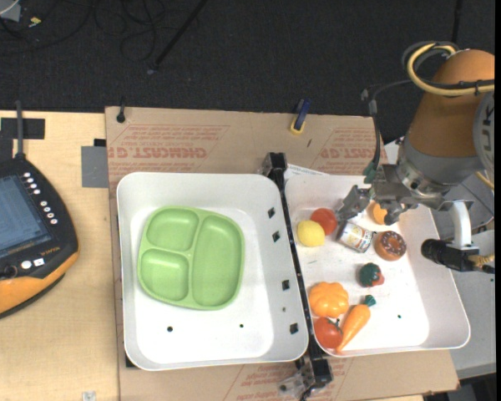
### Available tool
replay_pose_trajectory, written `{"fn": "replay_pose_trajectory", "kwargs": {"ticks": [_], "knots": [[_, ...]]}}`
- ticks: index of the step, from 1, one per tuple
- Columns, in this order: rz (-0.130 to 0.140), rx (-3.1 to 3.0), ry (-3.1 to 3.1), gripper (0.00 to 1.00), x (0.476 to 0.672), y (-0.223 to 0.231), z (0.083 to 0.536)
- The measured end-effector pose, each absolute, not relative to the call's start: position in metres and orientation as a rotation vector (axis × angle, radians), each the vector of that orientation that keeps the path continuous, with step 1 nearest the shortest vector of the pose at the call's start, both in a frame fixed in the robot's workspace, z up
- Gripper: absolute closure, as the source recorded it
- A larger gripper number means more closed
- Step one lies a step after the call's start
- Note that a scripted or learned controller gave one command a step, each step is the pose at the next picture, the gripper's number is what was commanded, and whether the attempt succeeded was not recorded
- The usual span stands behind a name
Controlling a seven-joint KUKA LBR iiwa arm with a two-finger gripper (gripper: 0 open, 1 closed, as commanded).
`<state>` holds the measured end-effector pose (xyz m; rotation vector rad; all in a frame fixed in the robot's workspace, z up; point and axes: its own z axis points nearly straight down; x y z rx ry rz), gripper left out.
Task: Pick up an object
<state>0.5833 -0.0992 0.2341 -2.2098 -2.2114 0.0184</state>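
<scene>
**Claw poised over crowded right bin, nothing held**

Nearest the camera, at the front of the right bin, a tomato and a carrot lie touching; the carrot's long axis runs on a slant, its green top toward the back right and its tip toward the front left. Just behind them sits an orange pepper, and a little further back a small green piece.

Mid-bin, a can lies on its side, long axis roughly left to right, one end toward a yellow lemon and the other toward a donut. A red ball touches the lemon from behind.

The claw hangs just above the can, its fingers spread with nothing between them; a small orange toy lies right beside it. The can looks the likeliest target.

The risks, as I judge them: the can is round and lying down, so fingers closing across the wrong axis could roll it away, and the close neighbours could be nudged or caught instead.

To the left, the other bin holds a green tray. At the counter's far left rests a pendant.
</scene>
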Motion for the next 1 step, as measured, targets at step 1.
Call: {"fn": "replay_pose_trajectory", "kwargs": {"ticks": [1], "knots": [[0.009, -2.213, -2.219, 0.0, 0.5851, -0.0993, 0.2403]]}}
